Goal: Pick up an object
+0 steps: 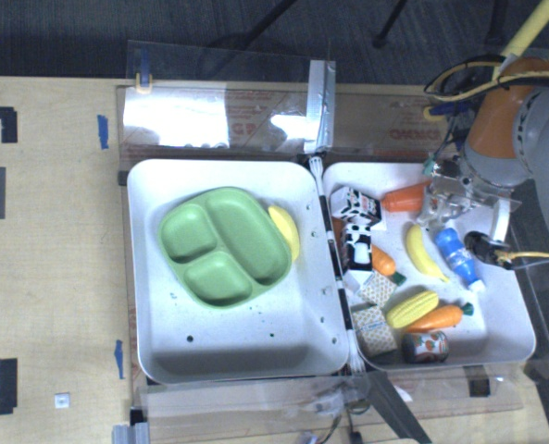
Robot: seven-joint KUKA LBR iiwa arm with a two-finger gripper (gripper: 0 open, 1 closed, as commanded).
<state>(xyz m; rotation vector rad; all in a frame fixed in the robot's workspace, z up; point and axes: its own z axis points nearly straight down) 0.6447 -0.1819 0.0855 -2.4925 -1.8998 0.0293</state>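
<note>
Reaching in from the right, the arm [510, 123] sets its gripper [438, 206] low over the right bin [515, 326], just above the top of the banana [423, 252] and beside the orange carrot piece [405, 198]. Whether the tool is apart or together cannot be told from this angle, and nothing is seen held. A blue bottle [458, 257] lies touching the banana's right flank. Nearer the front lie a corn cob [411, 307], a carrot [437, 318] and a small can [426, 344]. The left bin [149, 276] holds a green tray [224, 244] with a lemon [284, 229] at its edge. The banana is probably a light, stiff, smooth plastic toy; a hold across its narrow middle looks safest, since the curved ends would likely slip.
</note>
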